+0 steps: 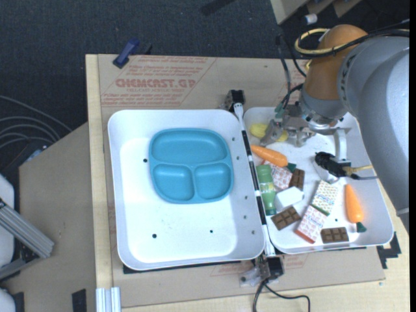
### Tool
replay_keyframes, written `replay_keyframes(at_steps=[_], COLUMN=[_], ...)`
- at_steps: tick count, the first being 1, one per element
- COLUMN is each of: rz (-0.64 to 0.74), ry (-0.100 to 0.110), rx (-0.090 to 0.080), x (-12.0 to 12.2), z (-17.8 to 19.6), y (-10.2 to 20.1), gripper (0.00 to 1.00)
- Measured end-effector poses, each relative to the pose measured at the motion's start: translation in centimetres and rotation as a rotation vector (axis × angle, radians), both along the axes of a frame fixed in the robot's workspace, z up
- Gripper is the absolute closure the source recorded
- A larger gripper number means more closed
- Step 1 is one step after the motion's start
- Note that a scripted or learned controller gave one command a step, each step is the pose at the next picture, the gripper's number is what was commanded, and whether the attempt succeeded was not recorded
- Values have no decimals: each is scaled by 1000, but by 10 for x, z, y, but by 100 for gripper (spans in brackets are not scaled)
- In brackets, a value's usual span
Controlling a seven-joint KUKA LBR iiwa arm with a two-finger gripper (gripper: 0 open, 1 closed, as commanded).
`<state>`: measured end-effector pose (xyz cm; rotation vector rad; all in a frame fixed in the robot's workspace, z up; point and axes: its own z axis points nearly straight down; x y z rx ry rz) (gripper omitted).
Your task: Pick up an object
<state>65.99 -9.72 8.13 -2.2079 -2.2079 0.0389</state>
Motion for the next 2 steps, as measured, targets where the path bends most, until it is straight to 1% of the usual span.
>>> replay_keyframes(at_steps=[1, 2], rz=[-1, -1], ry=[-3, -2], rx=[4, 4], x=[1, 1], z=[10, 10], y=[2, 2], gripper=[100, 0])
